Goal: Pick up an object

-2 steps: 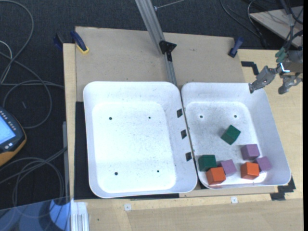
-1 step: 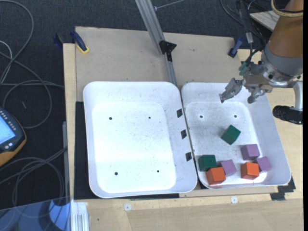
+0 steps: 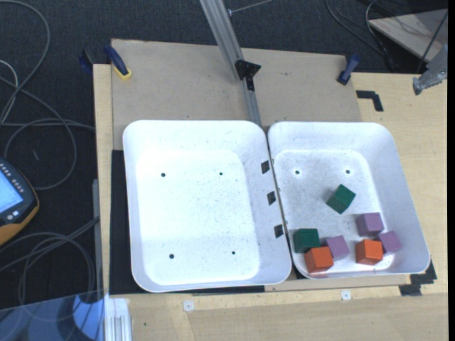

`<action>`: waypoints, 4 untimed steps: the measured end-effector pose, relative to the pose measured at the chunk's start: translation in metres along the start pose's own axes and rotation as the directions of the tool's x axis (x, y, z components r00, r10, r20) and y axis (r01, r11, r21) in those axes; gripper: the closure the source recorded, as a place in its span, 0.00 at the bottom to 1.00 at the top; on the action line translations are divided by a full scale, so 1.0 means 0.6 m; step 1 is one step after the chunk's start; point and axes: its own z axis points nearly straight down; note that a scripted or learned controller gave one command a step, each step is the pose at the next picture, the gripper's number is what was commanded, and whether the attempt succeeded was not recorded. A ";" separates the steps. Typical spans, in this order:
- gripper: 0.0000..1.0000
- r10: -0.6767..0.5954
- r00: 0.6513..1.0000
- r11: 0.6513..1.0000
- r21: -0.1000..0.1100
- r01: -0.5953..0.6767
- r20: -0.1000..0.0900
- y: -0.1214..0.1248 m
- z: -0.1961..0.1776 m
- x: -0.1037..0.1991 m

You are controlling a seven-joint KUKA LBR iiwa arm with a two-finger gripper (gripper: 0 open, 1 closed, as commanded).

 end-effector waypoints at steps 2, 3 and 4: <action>0.00 -0.005 1.000 1.000 0.021 0.005 -0.006 0.131 0.210 0.155; 0.00 0.005 1.000 1.000 0.023 -0.005 -0.004 0.031 0.426 0.025; 0.00 0.009 1.000 1.000 0.004 -0.009 0.003 -0.040 0.315 -0.111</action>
